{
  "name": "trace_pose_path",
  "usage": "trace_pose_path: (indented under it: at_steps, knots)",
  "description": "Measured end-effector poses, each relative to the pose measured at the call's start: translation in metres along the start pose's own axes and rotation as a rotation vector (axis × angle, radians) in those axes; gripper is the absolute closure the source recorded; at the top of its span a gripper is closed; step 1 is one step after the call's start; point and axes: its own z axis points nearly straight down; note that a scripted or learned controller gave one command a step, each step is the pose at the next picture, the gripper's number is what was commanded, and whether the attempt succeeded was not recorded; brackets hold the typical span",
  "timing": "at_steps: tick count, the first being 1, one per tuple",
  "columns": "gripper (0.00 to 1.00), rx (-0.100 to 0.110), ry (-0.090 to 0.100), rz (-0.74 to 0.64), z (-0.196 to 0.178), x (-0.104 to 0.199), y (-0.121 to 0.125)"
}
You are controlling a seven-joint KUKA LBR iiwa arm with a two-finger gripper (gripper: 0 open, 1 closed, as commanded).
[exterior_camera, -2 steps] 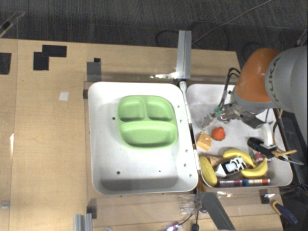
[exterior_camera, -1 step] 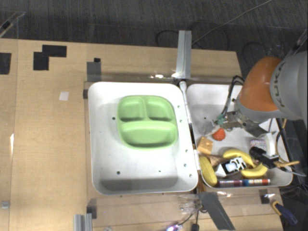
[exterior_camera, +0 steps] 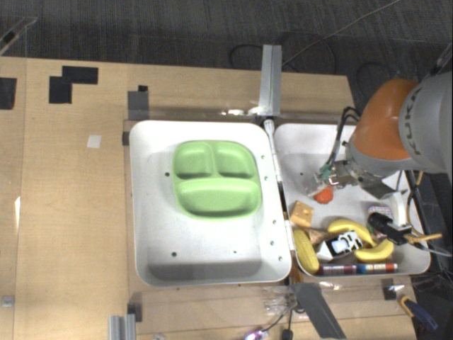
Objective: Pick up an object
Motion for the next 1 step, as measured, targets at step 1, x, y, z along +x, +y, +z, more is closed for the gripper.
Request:
trace_pose_path:
  at_steps: [1]
  knots:
    - [1.0,0.017,0.001,0.094,-0.1159,0.0469,0.0256]
